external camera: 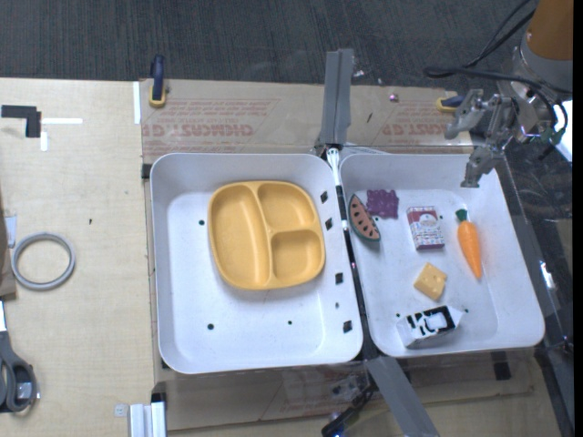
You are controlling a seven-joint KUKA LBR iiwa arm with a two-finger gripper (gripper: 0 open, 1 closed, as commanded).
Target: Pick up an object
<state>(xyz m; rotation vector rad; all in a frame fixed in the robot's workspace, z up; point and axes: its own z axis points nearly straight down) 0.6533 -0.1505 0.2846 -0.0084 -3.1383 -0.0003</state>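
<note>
Item: 1 arm with tool (477, 157), at the far right corner of the right bin (510, 321), above its rim. Whether the tool is apart or together cannot be told; nothing is seen in it.

Contents, right bin: 1 carrot (470, 247), nearest the tool; 1 small red carton (425, 228); 1 purple piece (383, 203); 1 watermelon slice (364, 218) against the left wall; 1 cheese wedge (431, 281); 1 black-and-white packet (428, 323) at the near edge. All lie apart from one another except the slice and the purple piece, which are just beside each other.

Contents, left bin (182, 335): 1 yellow divided plate (267, 235).

Handling note: no object is yet lifted. The carrot looks the best pick: close, free-standing, slim. Come straight down over its middle, closing across its width, not its length.

Surface: pale wooden table (82, 198) bearing 1 grey ring (41, 260), scissors (16, 382), cardboard (237, 116) behind the bins. Dark carpet (228, 16) beyond.
</note>
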